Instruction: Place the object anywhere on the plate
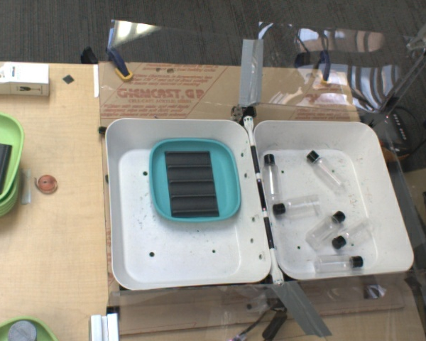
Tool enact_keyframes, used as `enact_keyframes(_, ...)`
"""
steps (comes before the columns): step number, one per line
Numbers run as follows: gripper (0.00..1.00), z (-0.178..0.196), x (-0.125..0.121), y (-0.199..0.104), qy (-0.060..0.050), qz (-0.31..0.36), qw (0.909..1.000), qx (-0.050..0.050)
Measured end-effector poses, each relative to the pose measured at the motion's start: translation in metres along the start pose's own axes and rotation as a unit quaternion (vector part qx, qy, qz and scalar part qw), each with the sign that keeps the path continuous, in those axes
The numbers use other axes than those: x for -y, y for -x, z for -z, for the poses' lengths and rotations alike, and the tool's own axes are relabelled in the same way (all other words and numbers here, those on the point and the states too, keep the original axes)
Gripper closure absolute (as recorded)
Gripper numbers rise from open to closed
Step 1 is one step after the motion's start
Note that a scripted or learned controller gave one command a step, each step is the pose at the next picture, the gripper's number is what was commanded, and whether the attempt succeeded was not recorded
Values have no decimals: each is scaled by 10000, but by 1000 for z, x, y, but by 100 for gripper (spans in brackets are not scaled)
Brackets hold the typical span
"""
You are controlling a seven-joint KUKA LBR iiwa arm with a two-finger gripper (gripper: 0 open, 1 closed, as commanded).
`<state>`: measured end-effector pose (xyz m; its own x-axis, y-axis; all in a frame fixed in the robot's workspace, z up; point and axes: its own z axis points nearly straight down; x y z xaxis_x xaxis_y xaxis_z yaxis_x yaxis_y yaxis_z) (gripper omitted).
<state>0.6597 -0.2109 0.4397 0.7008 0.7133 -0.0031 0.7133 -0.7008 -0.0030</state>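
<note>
Teal plate centre-left in left bin, dark ridged insert on top. Clear black-capped vials scattered flat in right bin, apart from the plate, none placed yet. Gripper state: cannot tell.

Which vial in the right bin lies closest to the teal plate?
The vial lying along the right bin's left wall, cap pointing away; the others lie farther from the teal plate.

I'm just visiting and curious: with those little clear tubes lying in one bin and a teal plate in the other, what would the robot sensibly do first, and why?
Probably reach into the right bin and close on one vial, perhaps the one lying apart near the top. All the vials lie in that bin, while the teal plate in the left bin bears none.
</note>
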Motion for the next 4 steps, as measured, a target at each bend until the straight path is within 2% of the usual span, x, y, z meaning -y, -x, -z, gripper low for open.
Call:
enact_keyframes(1, 0, -1, 2, 7, -12, -375, 9993, 3)
enact_keyframes(2, 0, -1, 2, 14, -10, -1097, 9940, 5)
enact_keyframes(3, 0, 0, -2, 14, -2, -1673, 9859, 0)
enact_keyframes(4, 0, 0, -3, 15, -2, -2294, 9733, -6)
